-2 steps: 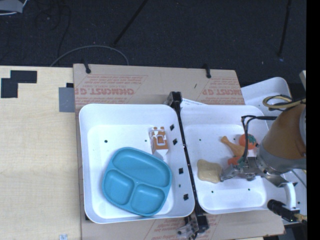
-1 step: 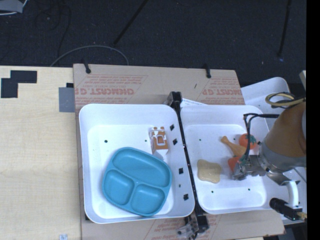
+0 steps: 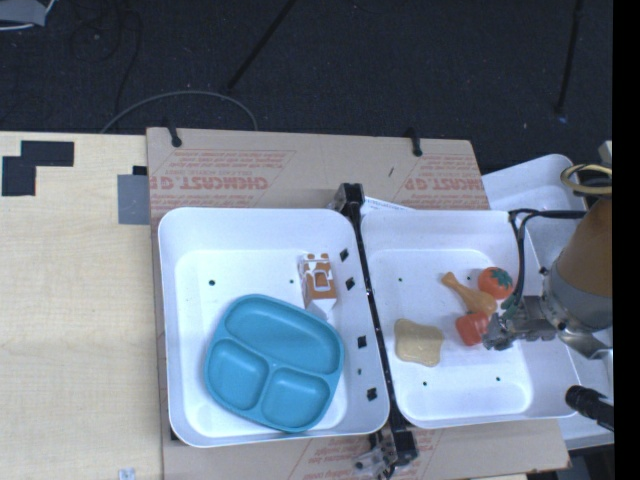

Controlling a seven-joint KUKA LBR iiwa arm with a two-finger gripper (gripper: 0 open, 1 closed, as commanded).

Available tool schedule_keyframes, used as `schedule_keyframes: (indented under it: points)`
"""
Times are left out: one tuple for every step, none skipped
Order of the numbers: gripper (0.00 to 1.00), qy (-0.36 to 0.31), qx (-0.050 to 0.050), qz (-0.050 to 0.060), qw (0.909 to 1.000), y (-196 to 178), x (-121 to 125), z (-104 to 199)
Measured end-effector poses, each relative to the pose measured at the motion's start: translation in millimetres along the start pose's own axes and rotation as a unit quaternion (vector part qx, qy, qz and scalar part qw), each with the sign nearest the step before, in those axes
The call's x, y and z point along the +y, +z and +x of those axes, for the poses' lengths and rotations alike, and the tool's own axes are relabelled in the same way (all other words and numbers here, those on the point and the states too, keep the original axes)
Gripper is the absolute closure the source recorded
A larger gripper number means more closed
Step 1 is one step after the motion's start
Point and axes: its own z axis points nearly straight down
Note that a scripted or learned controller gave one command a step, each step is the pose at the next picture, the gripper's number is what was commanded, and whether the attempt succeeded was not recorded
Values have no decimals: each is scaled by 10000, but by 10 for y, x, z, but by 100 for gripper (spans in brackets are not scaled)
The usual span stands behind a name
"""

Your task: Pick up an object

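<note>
Camera view: end effector (image 3: 497,334) is sitting low in the right bin (image 3: 455,408), touching the red toy (image 3: 472,327); finger spread too blurred, cannot tell. Arm (image 3: 590,268) is getting cut off at right.

Pale wood table (image 3: 70,298) has a printed cardboard sheet (image 3: 300,173) on it, with two white bins (image 3: 185,230) side by side on that.

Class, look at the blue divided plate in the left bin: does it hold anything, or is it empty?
Empty. The blue divided plate lies flat in the left bin, and all three compartments show only bare blue.
</note>
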Motion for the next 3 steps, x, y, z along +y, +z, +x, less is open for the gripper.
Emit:
schedule_keyframes:
  points:
    - [100, -28, -6, -17, 10000, -523, 7, -4]
    - [100, -42, 1, -4, 10000, -647, 136, 491]
    - [100, -41, 8, 16, 10000, -551, 244, 1033]
